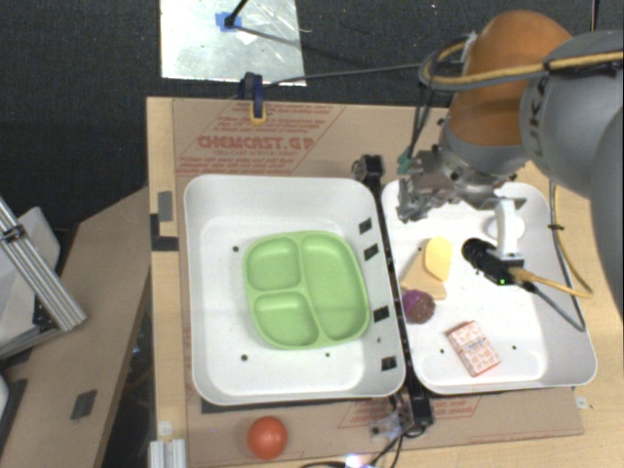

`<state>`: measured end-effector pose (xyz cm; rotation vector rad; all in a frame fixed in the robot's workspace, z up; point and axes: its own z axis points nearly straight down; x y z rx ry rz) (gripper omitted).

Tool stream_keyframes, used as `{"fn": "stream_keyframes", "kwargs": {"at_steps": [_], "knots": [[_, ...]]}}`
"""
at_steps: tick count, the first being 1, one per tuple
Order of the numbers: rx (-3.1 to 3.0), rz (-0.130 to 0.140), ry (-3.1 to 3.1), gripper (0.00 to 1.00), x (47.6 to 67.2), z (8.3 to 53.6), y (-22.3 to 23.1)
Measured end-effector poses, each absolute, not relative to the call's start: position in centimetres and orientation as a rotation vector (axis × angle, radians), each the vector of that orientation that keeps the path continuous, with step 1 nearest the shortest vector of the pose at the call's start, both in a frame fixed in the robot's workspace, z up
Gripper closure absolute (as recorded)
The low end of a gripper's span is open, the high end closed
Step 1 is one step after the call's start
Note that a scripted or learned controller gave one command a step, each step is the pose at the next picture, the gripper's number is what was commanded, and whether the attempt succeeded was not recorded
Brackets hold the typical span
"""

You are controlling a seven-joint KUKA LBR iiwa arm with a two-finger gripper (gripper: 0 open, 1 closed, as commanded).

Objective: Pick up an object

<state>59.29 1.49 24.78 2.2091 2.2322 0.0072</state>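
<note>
Cardboard-topped bench (292,135) has an orange ball (266,436) at its near edge, then the right bin (556,359) with a pink packet (473,347) near its front, purple lump (418,305), yellow wedge (436,259), and the gripper (417,203) at the far-left corner, jaws' state I can't tell.

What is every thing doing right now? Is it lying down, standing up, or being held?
green tray: lying flat in the left bin, compartments bare.
yellow piece: lying in the right bin, not held.
purple ball: resting beside the yellow piece.
pink packet: lying flat, alone.
orange ball: on the bench, outside the bins.
gripper: over the right bin's far corner.
</note>
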Motion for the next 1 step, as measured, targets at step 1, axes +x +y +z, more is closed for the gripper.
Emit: {"fn": "stream_keyframes", "kwargs": {"at_steps": [1], "knots": [[2.211, 0.004, 2.231, 1.0, 60.9, 24.16, 5.87]]}}
